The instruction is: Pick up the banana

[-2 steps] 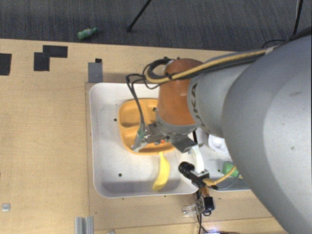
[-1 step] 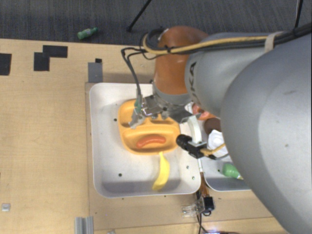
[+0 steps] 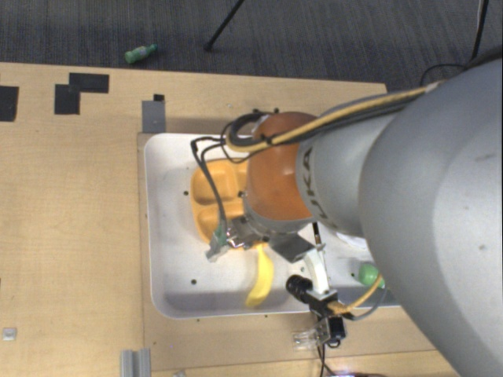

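Right now the curved yellow banana (image 3: 261, 278) lies in the shallow white bin (image 3: 169, 234), near its front wall, long axis running roughly front to back. The grey arm's gripper (image 3: 222, 240) hangs just above and left of the banana's upper end, touching nothing that I can make out.

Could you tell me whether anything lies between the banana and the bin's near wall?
In the camera view, nothing: the banana ends beside the white bin's near wall, with bare floor between.

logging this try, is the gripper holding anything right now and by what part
Cannot be told. The arm hides the gripper. The banana lies in the bin, its upper end running under the wrist; no fingers show on it.
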Controlling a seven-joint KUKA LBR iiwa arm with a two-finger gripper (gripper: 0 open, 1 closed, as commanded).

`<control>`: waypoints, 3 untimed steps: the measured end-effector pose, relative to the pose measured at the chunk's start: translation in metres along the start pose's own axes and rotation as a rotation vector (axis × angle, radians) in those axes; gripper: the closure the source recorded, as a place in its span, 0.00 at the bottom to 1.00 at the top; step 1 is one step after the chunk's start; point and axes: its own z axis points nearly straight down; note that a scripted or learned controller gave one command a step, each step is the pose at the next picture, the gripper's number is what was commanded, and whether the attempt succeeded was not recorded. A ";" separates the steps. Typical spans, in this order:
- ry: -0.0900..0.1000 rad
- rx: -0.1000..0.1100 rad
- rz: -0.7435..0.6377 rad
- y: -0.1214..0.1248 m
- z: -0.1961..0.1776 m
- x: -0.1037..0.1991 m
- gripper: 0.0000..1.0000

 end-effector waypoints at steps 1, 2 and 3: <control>-0.001 -0.002 0.325 0.021 -0.009 -0.043 0.00; -0.004 -0.017 0.218 -0.013 0.047 -0.035 0.00; 0.000 -0.001 0.550 0.027 -0.004 -0.035 0.00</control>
